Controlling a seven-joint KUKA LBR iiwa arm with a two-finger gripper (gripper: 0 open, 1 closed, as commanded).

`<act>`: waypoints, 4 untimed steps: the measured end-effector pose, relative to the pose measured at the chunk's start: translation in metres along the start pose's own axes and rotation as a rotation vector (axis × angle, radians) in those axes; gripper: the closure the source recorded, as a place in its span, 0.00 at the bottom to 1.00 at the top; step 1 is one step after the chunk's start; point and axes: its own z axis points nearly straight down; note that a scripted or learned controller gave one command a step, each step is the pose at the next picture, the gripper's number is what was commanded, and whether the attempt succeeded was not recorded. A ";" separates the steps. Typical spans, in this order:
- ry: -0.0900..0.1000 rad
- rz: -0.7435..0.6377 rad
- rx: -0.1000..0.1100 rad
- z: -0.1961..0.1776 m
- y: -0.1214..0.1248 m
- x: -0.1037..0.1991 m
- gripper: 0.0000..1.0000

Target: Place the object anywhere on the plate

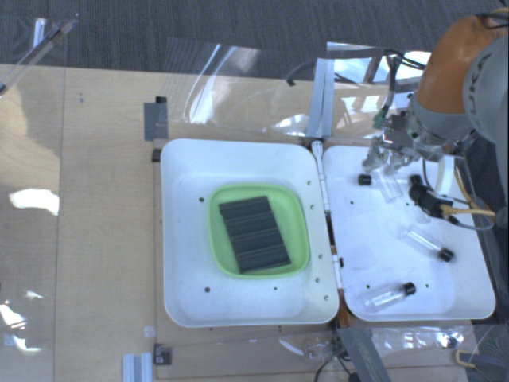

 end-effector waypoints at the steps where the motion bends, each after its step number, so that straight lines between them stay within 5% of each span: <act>1: 0.000 0.000 0.000 0.000 0.000 0.000 0.00; 2: 0.001 0.030 0.001 -0.038 -0.048 -0.023 0.00; 4: -0.001 0.078 0.003 0.000 -0.096 -0.112 0.00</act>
